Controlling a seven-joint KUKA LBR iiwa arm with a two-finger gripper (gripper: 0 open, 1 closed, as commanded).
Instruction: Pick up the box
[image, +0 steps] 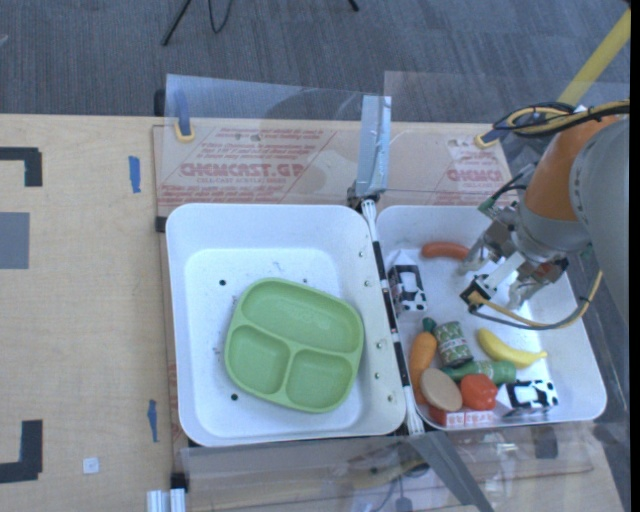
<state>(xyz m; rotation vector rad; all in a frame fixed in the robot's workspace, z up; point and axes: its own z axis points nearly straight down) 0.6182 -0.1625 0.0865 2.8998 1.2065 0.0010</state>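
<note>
I count the following from the remote station:
- White bins: two, left bin (200, 300) and right bin (585, 375).
- Green divided plate (293, 345): one.
- Black-and-white boxes: two, upper box (405, 287) and lower box (528, 397).
- One each: sausage (445, 250), carrot (424, 352), can (452, 343), banana (510, 347), tomato (478, 390), round tan slice (441, 388).

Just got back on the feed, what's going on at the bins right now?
The grey arm reaches in with its claw over the right bin, between the sausage and the banana. The black-and-white box sits apart from it by that bin's left wall, not yet picked up. The left bin holds a green divided plate.
</note>
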